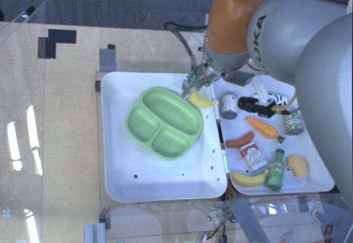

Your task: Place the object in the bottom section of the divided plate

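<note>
The banana [202, 101] lies just off the plate's [164, 122] upper right rim, at the right edge of the left bin [165, 189], with the gripper [193, 86] right over its upper end; whether the yellow piece is actually pinched or merely lying under the tool cannot be told, since the fingertips blur into it, and how wide they stand is equally unclear. The plate is green with three wells: one long section along its upper right side, nearest the banana, and two smaller ones along its lower left side. The bottom section is judged to be the lower right of those two, the one toward the camera. To do this step well, the arm [287, 26] needs a sure pinch across the banana's middle rather than its tip, a lift high enough to clear the plate's rim and the ridge between wells, then a carry across the long well and a low release so the curved fruit does not roll or bounce into the neighbouring well. A risk: a tip grasp could let it swing or slip out over the wrong section. Much is hard to read here. The wrist and the big grey link cover the top right of the scene and part of the right bin [322, 178], and the contact point itself is tiny and in shadow. Beyond the plate's right side, the right bin holds a second banana [246, 179], a carrot [262, 127], a sausage [239, 140] and a green bottle [275, 170], none touching the plate.
</note>
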Tool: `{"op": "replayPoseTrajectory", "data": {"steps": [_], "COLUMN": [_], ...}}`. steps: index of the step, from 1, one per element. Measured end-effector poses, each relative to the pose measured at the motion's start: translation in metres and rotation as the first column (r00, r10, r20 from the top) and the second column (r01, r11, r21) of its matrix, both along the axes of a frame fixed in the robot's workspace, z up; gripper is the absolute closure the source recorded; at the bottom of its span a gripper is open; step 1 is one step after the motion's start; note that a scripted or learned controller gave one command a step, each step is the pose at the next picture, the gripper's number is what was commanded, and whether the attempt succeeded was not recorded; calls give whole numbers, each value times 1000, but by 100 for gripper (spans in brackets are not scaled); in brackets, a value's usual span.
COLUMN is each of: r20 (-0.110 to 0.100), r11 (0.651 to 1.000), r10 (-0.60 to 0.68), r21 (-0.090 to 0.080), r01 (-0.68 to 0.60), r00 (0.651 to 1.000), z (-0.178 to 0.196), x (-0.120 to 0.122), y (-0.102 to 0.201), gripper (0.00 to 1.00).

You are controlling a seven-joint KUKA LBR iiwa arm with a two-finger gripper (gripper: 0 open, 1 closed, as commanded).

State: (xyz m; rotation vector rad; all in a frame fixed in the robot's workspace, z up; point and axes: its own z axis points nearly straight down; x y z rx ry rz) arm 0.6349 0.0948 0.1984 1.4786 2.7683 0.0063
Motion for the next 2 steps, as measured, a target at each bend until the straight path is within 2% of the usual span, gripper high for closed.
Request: {"op": "replayPoseTrajectory", "data": {"steps": [1, 2], "r20": [0, 0], "r11": [994, 994], "r10": [105, 105], "r21": [-1, -1], "r01": [-105, -105], "r00": [994, 994], "z": [-14, -14], "x": [8, 8], "y": [-7, -7], "gripper": [100, 0]}}
